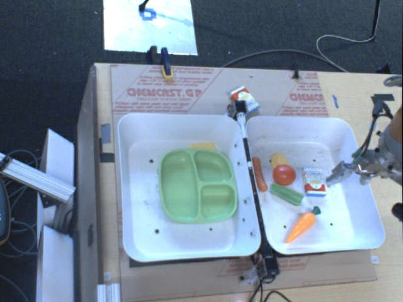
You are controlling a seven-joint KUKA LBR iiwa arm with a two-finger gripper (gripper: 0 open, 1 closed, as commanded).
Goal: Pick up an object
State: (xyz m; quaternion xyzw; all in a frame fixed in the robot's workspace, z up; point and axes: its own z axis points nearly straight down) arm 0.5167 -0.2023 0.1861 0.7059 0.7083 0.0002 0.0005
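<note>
Toys clustered left; right bin floor open.

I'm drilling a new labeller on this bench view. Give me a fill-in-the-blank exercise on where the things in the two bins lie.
1. The green tray lies in the ____ bin as the camera sees it.
2. The carrot lies nearer the camera than the small ____.
3. The tomato is coloured ____.
4. The gripper hangs over the bin holding the ____ toys.

Missing words: left; carton; red; food
</note>
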